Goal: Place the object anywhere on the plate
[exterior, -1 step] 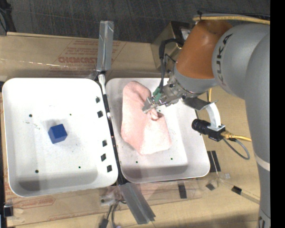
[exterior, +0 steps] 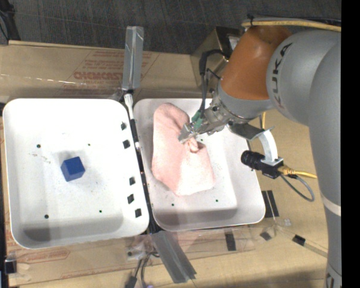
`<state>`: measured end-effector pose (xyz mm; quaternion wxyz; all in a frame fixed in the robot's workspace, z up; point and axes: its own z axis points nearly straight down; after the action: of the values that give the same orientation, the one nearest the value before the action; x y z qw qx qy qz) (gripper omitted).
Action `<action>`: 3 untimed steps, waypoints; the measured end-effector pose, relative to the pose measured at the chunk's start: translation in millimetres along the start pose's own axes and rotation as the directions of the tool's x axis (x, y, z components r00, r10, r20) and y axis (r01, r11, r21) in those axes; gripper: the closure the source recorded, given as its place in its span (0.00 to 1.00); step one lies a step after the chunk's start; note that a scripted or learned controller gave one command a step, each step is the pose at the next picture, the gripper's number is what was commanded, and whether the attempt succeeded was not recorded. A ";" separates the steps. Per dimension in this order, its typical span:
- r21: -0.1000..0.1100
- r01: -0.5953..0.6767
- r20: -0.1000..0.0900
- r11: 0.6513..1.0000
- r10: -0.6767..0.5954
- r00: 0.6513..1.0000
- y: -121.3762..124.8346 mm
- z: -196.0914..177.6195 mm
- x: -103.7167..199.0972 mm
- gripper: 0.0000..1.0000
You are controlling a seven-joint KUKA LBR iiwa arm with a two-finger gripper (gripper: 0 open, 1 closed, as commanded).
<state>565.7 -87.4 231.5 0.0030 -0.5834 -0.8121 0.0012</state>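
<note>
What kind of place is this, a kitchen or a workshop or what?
Most likely a robotics lab test bench: a KUKA arm reaches over two white bins, which sit on flattened cardboard, with cables trailing beside them.

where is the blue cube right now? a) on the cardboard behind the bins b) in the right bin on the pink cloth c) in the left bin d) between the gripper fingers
c: the blue cube sits alone on the floor of the left bin, apart from the pink cloth and the gripper in the right bin.
</note>
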 end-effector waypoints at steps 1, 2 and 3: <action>-0.001 0.396 0.003 0.918 -0.396 0.918 20.4 7.8 47.9 1.00; -0.001 0.725 0.007 0.689 -0.725 0.689 45.1 -3.1 86.9 1.00; 0.002 0.937 0.009 0.350 -0.937 0.350 69.3 5.5 124.5 1.00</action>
<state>591.6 52.8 226.0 -0.0015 -0.0162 -0.9999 0.0002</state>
